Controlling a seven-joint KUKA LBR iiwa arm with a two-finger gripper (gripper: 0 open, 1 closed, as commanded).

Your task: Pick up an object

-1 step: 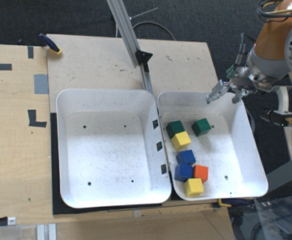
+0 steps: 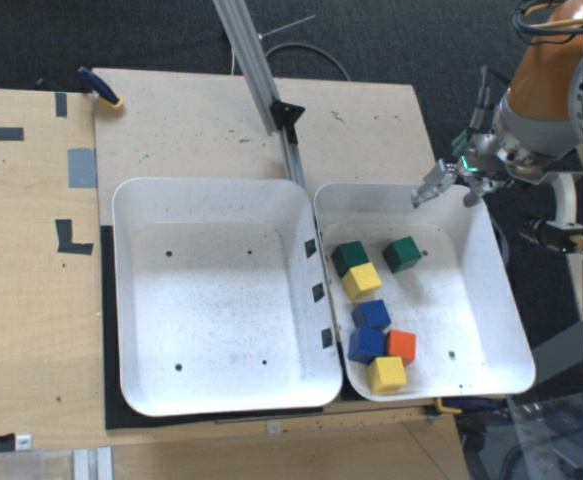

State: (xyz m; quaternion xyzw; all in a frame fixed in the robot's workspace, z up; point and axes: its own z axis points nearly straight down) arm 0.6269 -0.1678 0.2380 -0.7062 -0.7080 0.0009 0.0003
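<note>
Desk [image 2: 221, 118] carries two white bins side by side. Left bin [image 2: 131, 228] has nothing you'd grab; right bin [image 2: 501, 298] holds all the blocks, so work there.

Arm comes in from the right, and the gripper [image 2: 449, 186] hangs over the right bin's top-right corner at the rim, fingers spread, nothing between them.

Key relation: every block lies down-left of the gripper, toward the bin's middle and its left wall. Nearest is the green block [image 2: 402, 254], standing free. Next out are a second green block [image 2: 349, 257] touching a yellow block [image 2: 362, 280], then two blue blocks [image 2: 370, 328], an orange block [image 2: 401, 344] and a lower yellow block [image 2: 387, 373], packed tight.

My call: go for the free green one. Shortest move, clear sides for your fingers.
</note>
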